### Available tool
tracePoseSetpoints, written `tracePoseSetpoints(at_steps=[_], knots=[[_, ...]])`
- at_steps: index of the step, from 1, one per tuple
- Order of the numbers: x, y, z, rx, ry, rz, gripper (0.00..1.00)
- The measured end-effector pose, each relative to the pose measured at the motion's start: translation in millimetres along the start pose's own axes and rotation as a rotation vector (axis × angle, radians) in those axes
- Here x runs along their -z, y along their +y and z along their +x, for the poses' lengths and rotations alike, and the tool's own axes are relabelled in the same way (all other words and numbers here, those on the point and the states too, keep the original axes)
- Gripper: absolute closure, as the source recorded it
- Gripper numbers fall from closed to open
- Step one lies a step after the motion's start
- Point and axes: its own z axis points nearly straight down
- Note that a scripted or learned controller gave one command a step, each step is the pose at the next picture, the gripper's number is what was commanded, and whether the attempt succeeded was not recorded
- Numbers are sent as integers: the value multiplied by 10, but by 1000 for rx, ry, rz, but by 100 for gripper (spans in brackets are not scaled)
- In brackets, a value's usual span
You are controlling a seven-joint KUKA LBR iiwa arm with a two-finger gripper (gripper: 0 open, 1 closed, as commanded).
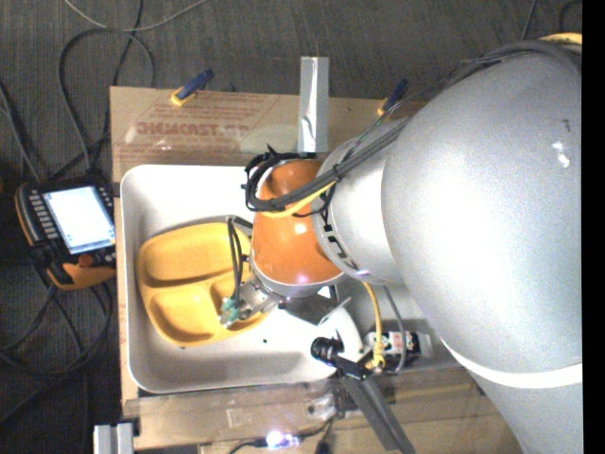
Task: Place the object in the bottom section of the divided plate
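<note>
A small greenish object (230,306) is sitting at the end effector (236,307), over the lower section of the yellow divided plate (180,282); whether it is being gripped, I cannot tell. The plate is lying in the left white bin (142,348), with the grey arm (473,216) looming over the right side.

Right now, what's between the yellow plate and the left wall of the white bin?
Nothing but bare white bin floor. In the camera view, the yellow plate sits near that wall, and no object lies in the strip between them.
</note>
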Motion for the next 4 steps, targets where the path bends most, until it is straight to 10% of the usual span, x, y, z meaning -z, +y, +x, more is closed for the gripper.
tracePoseSetpoints(at_steps=[1, 2, 3, 4], knots=[[587, 406, -457, 9, 4, 9, 100], [586, 406, -454, 10, 4, 9, 0], [667, 405, -448, 10, 5, 11, 100], [-159, -95, -343, 253, -2, -19, 100]])
